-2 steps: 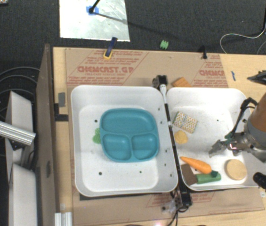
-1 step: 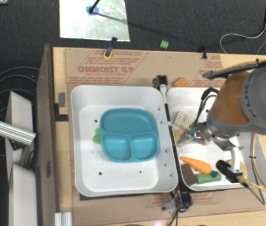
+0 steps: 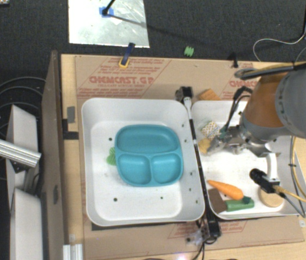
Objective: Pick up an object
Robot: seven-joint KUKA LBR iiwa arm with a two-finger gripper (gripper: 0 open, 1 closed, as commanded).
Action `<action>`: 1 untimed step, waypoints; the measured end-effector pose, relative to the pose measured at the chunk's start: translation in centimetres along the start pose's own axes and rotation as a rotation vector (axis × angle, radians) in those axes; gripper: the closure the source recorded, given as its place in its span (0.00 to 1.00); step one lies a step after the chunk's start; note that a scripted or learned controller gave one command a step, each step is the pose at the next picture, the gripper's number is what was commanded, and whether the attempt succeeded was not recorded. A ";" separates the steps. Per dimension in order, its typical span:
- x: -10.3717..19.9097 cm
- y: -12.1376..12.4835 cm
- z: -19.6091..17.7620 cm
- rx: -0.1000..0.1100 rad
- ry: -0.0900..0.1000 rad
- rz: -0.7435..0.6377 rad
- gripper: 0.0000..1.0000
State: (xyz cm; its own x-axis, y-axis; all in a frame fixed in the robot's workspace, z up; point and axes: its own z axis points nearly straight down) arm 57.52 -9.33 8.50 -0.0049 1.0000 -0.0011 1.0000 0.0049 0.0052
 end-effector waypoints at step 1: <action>-1.3 4.9 0.0 -0.002 0.000 -0.001 0.00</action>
State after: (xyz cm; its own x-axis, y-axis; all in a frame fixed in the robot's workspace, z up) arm 62.42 -10.60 8.55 -0.0058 1.0000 -0.0014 1.0000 0.0058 0.0070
